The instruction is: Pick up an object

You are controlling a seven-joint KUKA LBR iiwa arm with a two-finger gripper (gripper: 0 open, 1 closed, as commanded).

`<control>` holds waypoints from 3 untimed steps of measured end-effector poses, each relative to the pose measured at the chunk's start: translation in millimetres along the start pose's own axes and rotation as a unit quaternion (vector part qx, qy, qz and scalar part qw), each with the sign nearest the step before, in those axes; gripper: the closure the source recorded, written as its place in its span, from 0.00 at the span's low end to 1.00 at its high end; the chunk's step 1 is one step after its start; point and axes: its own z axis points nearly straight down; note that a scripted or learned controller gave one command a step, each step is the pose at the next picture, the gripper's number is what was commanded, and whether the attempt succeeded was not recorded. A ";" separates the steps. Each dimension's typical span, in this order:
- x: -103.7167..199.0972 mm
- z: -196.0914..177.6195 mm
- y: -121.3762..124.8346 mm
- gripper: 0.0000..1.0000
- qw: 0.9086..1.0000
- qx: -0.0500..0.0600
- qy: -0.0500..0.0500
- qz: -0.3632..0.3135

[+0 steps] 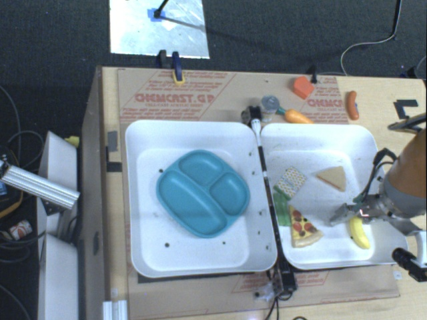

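Observation:
My gripper (pixel 345 213) reaches in from the right, low over the right bin (pixel 320 133) near its front right part. A yellow banana (pixel 359 233) lies just below and right of it. Left of the gripper lies a pizza slice (pixel 304 229) at the bin's front. A tan bread wedge (pixel 333 177) sits further back, and a checkered piece (pixel 291 179) lies beside a green piece (pixel 281 202) near the bin's left wall. Nothing shows in the gripper's grasp.
The left bin (pixel 153 139) holds a blue divided plate (pixel 202 192). Behind the bins on the bench lie an orange block (pixel 302 87), a carrot (pixel 297 117) and a sausage (pixel 351 105). Cables hang beside the arm (pixel 407 179) at the right.

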 end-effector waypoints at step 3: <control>90.0 0.3 30.7 1.00 1.000 0.000 0.000 -0.001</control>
